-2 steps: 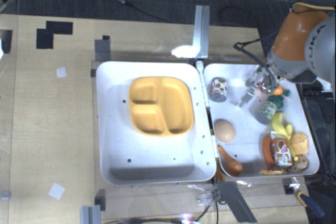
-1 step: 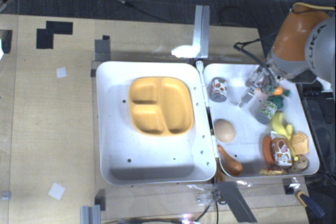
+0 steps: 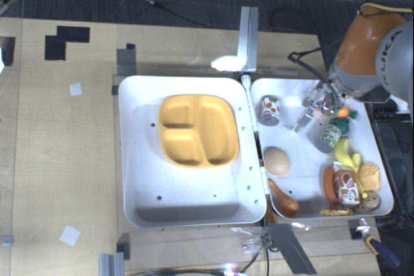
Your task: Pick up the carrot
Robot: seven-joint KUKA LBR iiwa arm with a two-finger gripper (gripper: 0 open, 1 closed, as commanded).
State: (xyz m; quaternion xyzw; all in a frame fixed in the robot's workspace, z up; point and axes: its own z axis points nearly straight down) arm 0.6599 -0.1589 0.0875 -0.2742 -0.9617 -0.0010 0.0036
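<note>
The carrot [image 3: 342, 112] is a small orange piece with a green tip, lying near the back right of the right bin [image 3: 294, 88]. My gripper [image 3: 316, 109] hangs low over that bin, just left of the carrot and close to it. The carrot's left end is partly hidden by the gripper's metal parts. Nothing can be seen held in the gripper.
The right bin also holds a small patterned cup [image 3: 269, 109], a green-labelled can [image 3: 330, 135], a banana [image 3: 345, 154], a round tan ball [image 3: 277, 161], a brown sausage-like piece [image 3: 284, 197] and several small foods at the front right. A yellow divided plate [image 3: 196, 130] lies in the left bin [image 3: 139, 158].
</note>
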